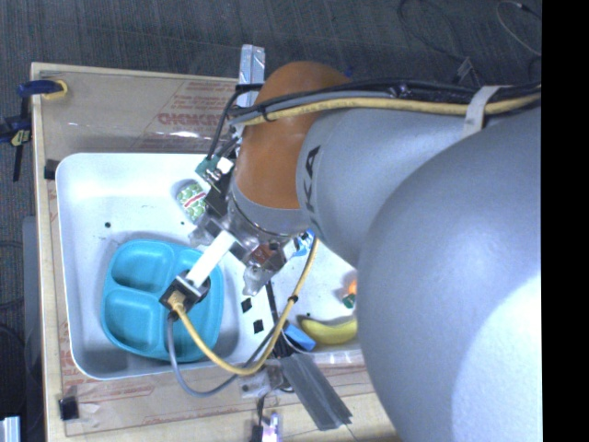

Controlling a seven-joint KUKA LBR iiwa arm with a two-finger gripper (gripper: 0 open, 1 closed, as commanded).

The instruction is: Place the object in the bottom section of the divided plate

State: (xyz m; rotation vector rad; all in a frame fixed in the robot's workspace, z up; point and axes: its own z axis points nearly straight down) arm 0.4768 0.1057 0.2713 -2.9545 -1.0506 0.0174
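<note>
divided plate (138, 288) lies in the left bin (83, 210). gripper (261, 258) hangs just right of the plate; grip state cannot be told. green-and-white object (190, 195) rests just beyond the plate. recommend centring over the plate's nearest compartment, lowering before release.

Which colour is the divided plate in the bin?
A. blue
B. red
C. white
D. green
A: the plate lying in the white bin is plainly blue.
</note>
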